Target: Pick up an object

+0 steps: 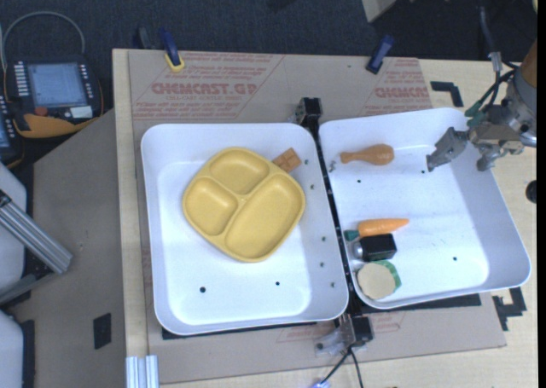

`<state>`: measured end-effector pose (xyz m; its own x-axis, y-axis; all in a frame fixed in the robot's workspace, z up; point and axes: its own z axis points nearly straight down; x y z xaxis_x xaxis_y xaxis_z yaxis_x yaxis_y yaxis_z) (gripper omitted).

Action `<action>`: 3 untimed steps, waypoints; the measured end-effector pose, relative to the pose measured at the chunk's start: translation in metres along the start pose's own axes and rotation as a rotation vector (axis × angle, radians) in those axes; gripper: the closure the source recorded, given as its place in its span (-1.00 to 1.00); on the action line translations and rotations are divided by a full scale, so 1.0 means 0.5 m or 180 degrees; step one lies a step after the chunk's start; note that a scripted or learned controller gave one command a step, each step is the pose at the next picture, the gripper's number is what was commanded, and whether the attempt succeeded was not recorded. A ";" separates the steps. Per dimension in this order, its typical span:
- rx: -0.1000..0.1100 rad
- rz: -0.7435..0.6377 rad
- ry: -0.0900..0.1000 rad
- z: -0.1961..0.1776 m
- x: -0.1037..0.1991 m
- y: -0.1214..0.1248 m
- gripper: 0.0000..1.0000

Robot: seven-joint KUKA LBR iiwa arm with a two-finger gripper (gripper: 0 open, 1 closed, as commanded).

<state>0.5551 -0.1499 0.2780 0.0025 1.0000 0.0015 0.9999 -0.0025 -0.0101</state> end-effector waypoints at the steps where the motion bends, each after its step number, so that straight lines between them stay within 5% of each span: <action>1: -0.0034 -0.0008 -0.0006 -0.011 0.001 0.004 -1.00; 3: -0.0006 -0.0003 0.0002 0.192 -0.017 -0.010 -1.00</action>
<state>0.5493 -0.1584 0.1821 0.0016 1.0000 0.0021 1.0000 -0.0016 -0.0082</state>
